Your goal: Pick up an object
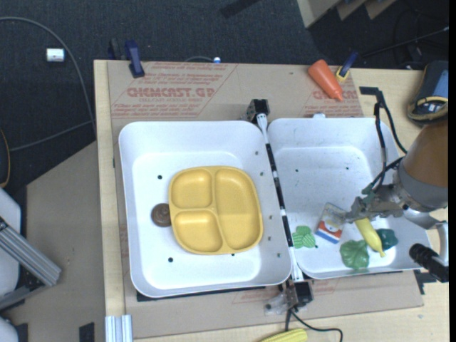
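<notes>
divided plate (216, 211) in left bin (142, 148), toys (354, 254) in right bin (313, 137)

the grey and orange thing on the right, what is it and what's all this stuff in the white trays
That is a robot arm, reaching in from the right. Its gripper hangs over the right bin; I cannot tell whether it holds anything. One camera looks down at a slant on a bench with two white bins. The left bin holds a yellow divided plate with a small brown disc beside it. The right bin holds small toys near its front: a banana, green pieces, a red-white-blue item.
</notes>
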### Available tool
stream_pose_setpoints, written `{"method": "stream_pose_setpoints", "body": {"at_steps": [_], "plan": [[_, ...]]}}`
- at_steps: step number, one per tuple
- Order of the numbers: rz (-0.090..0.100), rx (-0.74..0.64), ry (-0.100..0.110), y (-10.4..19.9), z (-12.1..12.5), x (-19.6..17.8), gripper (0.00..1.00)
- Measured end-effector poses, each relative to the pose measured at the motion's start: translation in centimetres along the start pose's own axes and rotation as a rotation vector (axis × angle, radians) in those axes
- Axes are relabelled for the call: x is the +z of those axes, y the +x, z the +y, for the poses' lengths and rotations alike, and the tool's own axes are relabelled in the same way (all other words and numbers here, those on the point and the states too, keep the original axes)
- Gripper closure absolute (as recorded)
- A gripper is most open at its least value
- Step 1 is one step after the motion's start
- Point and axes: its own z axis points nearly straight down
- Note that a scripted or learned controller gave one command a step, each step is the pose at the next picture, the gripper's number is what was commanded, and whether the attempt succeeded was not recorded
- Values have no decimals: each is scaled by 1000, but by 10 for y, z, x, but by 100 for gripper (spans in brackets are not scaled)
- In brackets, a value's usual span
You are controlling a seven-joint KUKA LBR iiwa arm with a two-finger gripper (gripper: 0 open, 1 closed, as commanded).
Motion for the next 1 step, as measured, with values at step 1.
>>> {"method": "stream_pose_setpoints", "body": {"at_steps": [1], "plan": [[2, -1, 1, 94, 34, -47, 100]]}}
